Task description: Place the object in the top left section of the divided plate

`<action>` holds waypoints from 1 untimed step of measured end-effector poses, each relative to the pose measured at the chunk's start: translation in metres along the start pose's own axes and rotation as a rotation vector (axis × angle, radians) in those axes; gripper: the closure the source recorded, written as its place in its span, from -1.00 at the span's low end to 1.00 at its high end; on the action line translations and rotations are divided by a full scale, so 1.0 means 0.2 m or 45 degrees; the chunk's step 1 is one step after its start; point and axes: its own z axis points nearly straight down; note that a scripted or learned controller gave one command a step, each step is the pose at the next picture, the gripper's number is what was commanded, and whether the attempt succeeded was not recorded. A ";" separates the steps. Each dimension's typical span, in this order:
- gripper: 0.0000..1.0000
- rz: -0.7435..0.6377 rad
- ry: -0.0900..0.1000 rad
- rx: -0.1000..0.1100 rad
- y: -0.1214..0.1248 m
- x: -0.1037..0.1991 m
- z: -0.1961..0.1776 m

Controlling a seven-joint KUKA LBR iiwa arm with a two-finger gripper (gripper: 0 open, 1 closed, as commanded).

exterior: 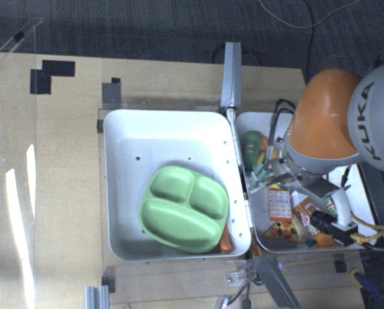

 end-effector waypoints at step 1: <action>1.00 0.324 0.000 0.007 0.00 0.08 0.09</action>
